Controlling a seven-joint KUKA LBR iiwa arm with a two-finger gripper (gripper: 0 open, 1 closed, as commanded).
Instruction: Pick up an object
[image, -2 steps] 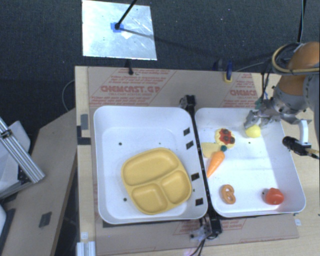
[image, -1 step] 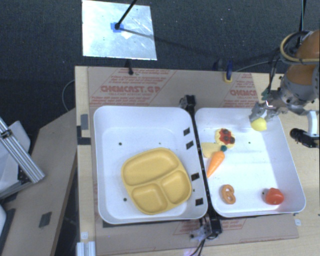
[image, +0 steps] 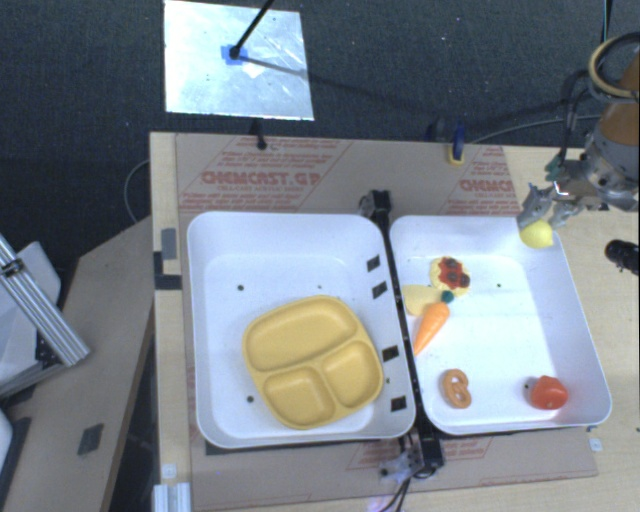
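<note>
Right now, you can see the end effector (image: 548, 206) pinching the small yellow ball (image: 538, 235) over the right bin's (image: 580, 330) far corner; it looks light and slippery, so squeeze its middle.

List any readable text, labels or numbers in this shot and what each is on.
"CHEMCAST GP", red print on the brown board under the bins, left of centre near its far edge; the letters are soft, so the reading is partly a guess.
Similar red print on the same board by the far right corner: cut off and too blurred to read.
Faint red print on the board's near edge: too small to read.
No readable text on the bins, tray or toy food.
</note>
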